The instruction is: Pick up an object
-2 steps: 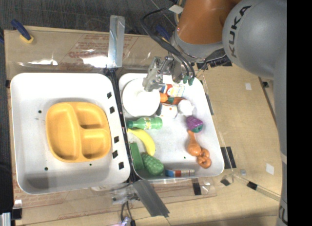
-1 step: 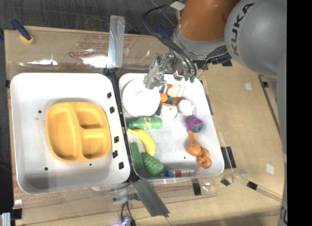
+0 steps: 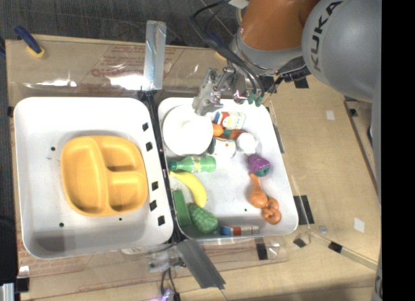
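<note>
Pick not done: you have nothing lifted yet

Near edge of the right bin [image 3: 285,192]: a small tube [image 3: 238,230], a green knobbly piece [image 3: 202,218], a banana [image 3: 192,187], an orange toy [image 3: 264,204]; further in, a green bottle [image 3: 193,164], a purple piece [image 3: 259,164], a white bowl [image 3: 187,130]; left bin [image 3: 26,163] holds a yellow divided tray [image 3: 104,175]. At the far rim your tool [image 3: 209,100] hangs over the bowl, fingers spread, nothing between them; descent, grasp and lift are all left
</note>
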